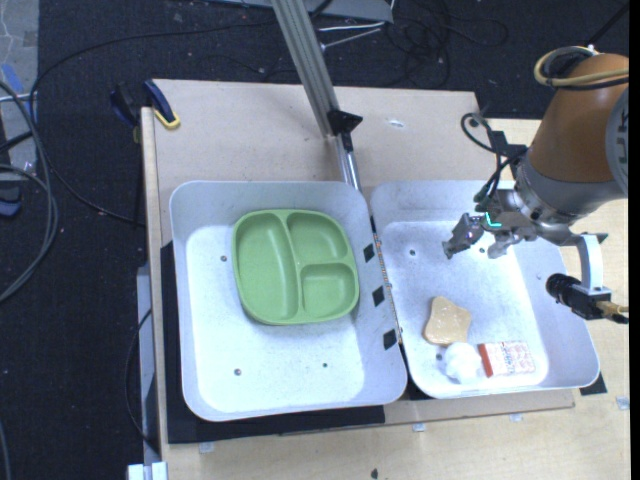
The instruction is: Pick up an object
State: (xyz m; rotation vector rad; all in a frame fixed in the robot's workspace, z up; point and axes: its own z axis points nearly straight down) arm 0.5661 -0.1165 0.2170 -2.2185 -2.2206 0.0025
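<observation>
The right bin holds a tan toast-shaped piece, a white round lump just below it, and a small red and white packet to the lump's right. My gripper hangs over the upper part of this bin, above and slightly right of the toast piece and apart from all three objects. Its fingers spread with nothing between them. The grey and orange arm comes in from the right.
The left bin carries a green divided plate. A grey metal pole slants down from the top to the gap between the bins. Cables lie on the dark floor around the bench.
</observation>
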